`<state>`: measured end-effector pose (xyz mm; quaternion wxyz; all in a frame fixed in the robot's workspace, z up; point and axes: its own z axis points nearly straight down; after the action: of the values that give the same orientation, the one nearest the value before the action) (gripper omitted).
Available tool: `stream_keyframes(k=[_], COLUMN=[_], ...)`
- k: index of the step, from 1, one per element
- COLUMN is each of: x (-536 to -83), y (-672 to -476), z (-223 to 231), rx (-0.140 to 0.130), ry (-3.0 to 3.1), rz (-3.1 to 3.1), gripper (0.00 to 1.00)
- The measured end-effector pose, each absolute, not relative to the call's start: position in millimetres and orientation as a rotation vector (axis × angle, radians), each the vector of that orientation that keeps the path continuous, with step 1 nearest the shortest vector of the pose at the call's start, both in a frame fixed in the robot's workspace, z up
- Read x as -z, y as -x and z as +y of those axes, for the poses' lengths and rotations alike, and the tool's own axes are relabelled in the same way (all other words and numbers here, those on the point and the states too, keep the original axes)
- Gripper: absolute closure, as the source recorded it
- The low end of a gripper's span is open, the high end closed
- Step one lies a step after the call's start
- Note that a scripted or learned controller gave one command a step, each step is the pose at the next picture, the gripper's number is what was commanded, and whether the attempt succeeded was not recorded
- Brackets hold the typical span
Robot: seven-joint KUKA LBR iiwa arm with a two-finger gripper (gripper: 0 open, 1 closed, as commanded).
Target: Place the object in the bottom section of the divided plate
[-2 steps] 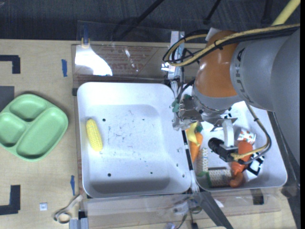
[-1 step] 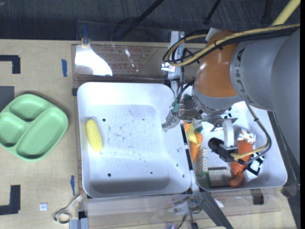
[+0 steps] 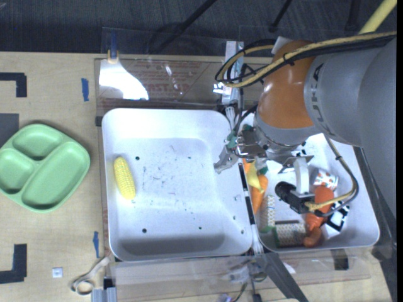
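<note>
The arm (image 3: pixel 327 87) is reaching in from the right, its orange band sitting over the divider between the two white bins. The gripper (image 3: pixel 252 162) hangs low over the left edge of the right bin (image 3: pixel 362 222), right above a jumble of toy food: an orange carrot-like piece (image 3: pixel 257 194), something yellow beside it, a red-and-orange item (image 3: pixel 321 200) further right. Whether the gripper is spread or closed, I cannot tell from here; the wrist and cables hide it, and nothing is clearly seen in its grasp. Over in the left bin (image 3: pixel 170 131), a yellow corn cob (image 3: pixel 124 177) lies alone near the left wall, lengthwise, well apart from the gripper. The green divided plate (image 3: pixel 43 167) sits out on the wooden surface (image 3: pixel 44 257), left of both bins, its largest section toward the lower right. A pair of scissors, possibly, lies at the bottom left (image 3: pixel 88 280).
</note>
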<state>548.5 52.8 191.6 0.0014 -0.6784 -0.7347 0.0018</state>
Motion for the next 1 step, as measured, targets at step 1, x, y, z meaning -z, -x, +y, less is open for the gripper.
stream_keyframes(k=[1], x=[-191.6], y=[-548.5], z=[52.7], rx=[-0.006], ry=[2.129], rz=[-2.306], gripper=[0.0])
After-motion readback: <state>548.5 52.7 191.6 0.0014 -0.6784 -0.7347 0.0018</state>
